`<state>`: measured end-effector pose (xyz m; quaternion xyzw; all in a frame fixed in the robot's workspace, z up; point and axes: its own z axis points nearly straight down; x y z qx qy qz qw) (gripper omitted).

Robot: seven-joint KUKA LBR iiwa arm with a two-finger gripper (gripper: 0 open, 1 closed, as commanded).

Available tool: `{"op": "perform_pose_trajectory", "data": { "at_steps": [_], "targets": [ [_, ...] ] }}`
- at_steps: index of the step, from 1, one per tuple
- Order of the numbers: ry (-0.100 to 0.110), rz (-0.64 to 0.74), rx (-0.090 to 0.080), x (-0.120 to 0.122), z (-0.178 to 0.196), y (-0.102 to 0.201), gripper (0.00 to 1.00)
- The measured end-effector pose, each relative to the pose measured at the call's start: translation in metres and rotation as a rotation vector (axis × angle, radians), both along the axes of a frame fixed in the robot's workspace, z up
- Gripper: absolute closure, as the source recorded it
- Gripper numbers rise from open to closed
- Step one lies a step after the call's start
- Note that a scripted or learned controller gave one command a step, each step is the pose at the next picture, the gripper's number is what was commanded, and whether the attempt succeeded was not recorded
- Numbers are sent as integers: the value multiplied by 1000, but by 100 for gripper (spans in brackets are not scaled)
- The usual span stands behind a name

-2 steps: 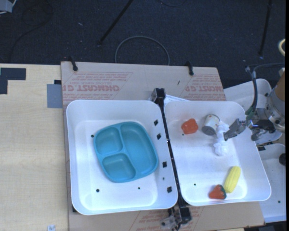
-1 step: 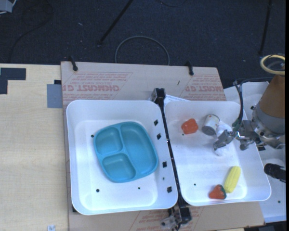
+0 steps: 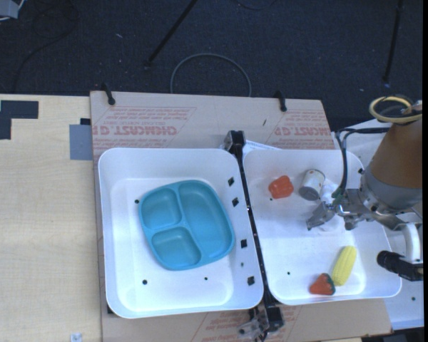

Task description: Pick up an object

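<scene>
In the camera view, the hand (image 3: 321,218) is seen low over the right bin (image 3: 299,283), just below a small grey cup (image 3: 312,184). Whether it is open cannot be told, and nothing is seen held. An orange piece (image 3: 281,187), a corn cob (image 3: 344,264) and a strawberry (image 3: 322,285) lie in that bin. A blue divided plate (image 3: 185,224) is seen in the left bin (image 3: 121,184).

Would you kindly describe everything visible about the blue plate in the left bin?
The blue plate is a light blue, rounded-rectangular divided tray, plastic by its look, with three compartments: two side by side at its far end and one wider at its near end. It lies flat, right side up, slightly rotated, on the floor of the left bin. Nothing lies in it or touches it.
</scene>
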<state>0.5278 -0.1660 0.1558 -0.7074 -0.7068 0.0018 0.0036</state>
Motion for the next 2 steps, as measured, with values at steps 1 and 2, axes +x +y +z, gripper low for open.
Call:
{"op": "perform_pose_trajectory", "data": {
  "at_steps": [1,2],
  "targets": [
    [0,0,0,-8,-46,1,0],
    [-2,-5,-1,-7,-34,-1,100]
  ]
}}
